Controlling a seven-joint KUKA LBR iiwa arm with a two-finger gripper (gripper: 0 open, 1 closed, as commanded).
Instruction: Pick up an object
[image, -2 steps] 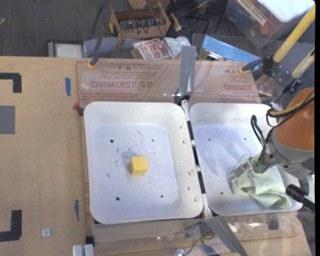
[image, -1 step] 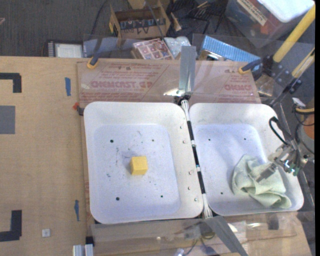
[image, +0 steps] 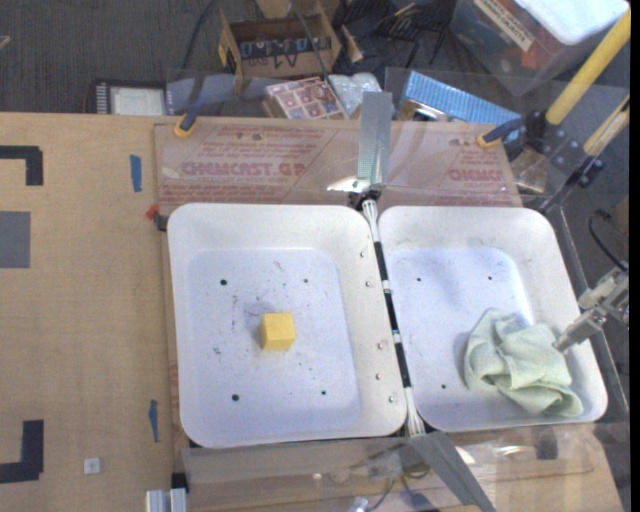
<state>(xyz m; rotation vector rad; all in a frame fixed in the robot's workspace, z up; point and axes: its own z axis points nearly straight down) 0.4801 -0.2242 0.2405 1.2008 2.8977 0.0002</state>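
From above, the gripper (image: 580, 333) reaches in at the right edge, over the right bin (image: 470, 235), its tips touching a crumpled pale green cloth (image: 520, 365); whether it grips the cloth I cannot tell. A yellow block (image: 278, 331) lies in the left bin (image: 200, 240).

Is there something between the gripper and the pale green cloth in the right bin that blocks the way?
Nothing visible blocks it. The gripper is at the right edge of the right bin, its tip right at the edge of the pale green cloth. The yellow block lies apart in the left bin.
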